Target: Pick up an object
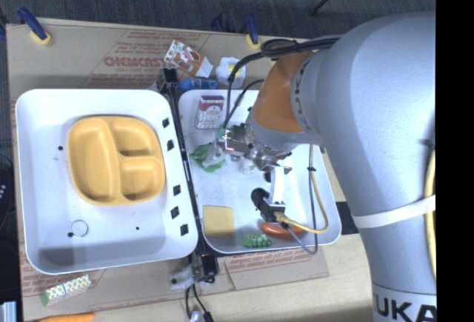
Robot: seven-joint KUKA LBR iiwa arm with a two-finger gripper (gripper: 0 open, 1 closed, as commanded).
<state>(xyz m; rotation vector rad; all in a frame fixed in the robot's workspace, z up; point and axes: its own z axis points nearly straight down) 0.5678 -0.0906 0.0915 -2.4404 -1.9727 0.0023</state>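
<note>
The right bin (326,218) holds a red and white packet (210,112) at its far end, a green leafy item (207,158) near its left wall, a yellow block (218,220) and a small green piece (257,240) at the near end, and an orange carrot-like piece (278,229) beside them. My gripper (235,143) hangs low over the middle of this bin, just right of the green leafy item and below the packet. The arm's wrist and orange band (278,100) cover the bin's right half.
The left bin (29,165) carries a yellow compartment tray (115,158). Small packets (181,55) and a blue item (198,83) lie on the cardboard behind the bins. Cables (318,195) loop from the wrist across the right bin. A wrapped sweet (67,289) lies at the front left.
</note>
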